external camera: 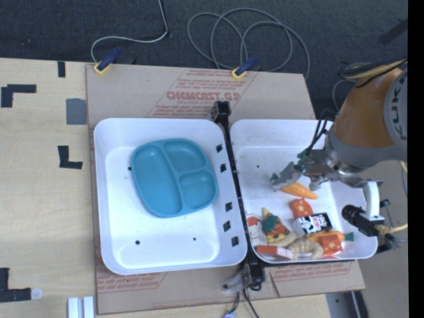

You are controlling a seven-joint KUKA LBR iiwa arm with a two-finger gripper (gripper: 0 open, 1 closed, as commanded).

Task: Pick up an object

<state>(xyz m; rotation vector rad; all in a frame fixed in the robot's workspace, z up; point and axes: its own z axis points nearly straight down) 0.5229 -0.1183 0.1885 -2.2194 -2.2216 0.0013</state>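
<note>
Arm: the grey KUKA arm with its glossy orange band (371, 108) enters from the right edge of the frame and bends down over the right-hand bin.
Gripper: the dark metal two-finger gripper (286, 175) sits in the middle of the right-hand bin, pointing toward the frame's left; I cannot tell how its claw stands, as the tips blur together against the white floor.
Right-hand bin: a shallow white plastic bin (265, 134) with rounded corners, its upper half bare and smooth, lightly speckled.
Orange carrot-shaped toy: a small tapered orange piece (300, 191) lies just below and right of the gripper, near it; whether they touch is unclear.
Toy pile: a heap of small plastic toys (298, 234) crowds the bin's lower right corner, among them a round red piece (301, 208), a black-and-white block (312, 224) and a green-and-yellow figure (271, 225).
Left-hand bin: a matching white plastic bin (112, 244) in the centre-left of the frame.
Plate: a matte blue plastic divided plate (174, 176) with three rounded compartments lies tilted in the left-hand bin's upper half.
Divider: a black strip (228, 177) runs between the two bins.
Base: both bins rest on a flat brown cardboard sheet (192, 91) with red printing, on a pale wooden bench (40, 197).
Cables: thin white wires (238, 38) loop on the dark carpet at the top of the frame.
</note>
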